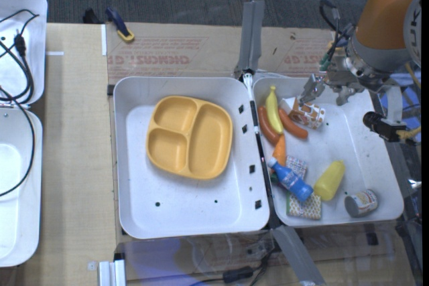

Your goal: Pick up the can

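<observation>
Metal is what the can [362, 202] appears to be made of, so it is probably handling as a stiff, light and rather slippery thing that could roll away if nudged. The curved sides across its middle look like the safest place to take hold. It is lying tipped on its side, small and silvery grey with a pale label and a round end facing the camera, in the near right corner of the right bin [385, 157]. Just beside it a yellow bottle [330, 180] is lying, with a blue bottle [293, 181] further left. The end effector [314, 92] is hovering well apart from the can, over a small carton [310, 114] at the bin's far side, its fingers standing apart and gripping nothing.
</observation>
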Robot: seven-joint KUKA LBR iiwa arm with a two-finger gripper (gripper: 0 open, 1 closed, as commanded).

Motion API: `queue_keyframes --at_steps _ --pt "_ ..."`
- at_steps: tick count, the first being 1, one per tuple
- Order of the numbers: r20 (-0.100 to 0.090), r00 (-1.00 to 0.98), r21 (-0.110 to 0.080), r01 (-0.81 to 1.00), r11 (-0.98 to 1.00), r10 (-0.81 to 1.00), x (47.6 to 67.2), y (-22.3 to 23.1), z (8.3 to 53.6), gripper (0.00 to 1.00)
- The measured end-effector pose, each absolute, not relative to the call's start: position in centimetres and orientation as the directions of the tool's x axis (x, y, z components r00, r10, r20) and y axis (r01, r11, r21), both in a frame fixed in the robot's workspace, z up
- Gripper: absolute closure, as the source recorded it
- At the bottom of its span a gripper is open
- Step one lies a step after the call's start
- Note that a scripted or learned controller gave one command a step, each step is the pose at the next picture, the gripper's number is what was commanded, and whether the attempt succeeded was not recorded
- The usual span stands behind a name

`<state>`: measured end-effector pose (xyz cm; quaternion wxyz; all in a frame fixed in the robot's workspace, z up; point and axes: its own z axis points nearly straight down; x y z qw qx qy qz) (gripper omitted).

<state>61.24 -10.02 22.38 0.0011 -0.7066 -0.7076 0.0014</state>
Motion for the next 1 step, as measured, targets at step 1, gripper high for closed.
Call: queue_keyframes --at_steps 1 --pt "-0.004 0.003 0.024 1.000 -0.003 1.000 66.24 -15.40 11.47 0.00"
